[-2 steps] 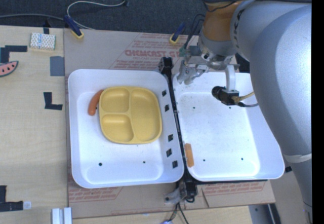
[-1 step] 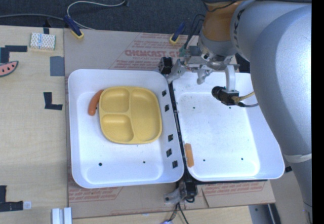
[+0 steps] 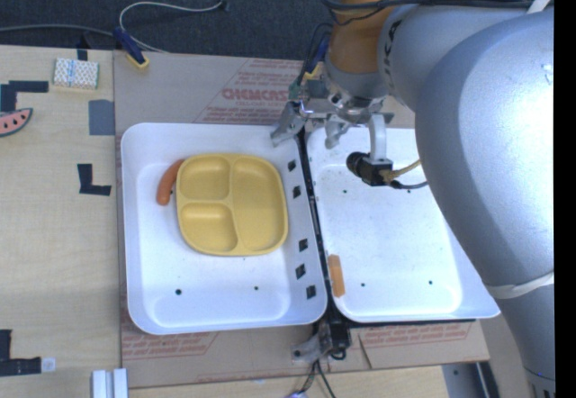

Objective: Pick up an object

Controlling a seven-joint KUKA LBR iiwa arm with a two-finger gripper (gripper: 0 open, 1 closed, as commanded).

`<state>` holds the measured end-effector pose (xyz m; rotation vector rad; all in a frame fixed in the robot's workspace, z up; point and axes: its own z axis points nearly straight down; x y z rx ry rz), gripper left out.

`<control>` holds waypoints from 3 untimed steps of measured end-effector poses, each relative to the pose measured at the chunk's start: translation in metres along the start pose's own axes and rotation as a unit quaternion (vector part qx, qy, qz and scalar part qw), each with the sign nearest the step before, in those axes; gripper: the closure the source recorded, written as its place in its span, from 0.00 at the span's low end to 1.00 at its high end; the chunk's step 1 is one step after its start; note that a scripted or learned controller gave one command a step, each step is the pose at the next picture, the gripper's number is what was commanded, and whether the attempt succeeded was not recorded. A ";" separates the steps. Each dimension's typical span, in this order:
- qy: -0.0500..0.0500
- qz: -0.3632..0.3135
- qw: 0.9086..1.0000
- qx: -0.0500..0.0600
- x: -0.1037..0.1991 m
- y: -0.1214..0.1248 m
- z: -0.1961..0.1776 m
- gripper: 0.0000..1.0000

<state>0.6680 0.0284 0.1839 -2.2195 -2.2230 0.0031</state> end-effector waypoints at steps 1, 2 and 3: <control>-0.002 0.000 1.000 0.000 -0.001 0.000 -0.010 1.00; -0.002 0.000 1.000 0.000 -0.001 0.000 -0.010 0.00; -0.002 -0.001 1.000 0.000 -0.001 0.000 -0.019 1.00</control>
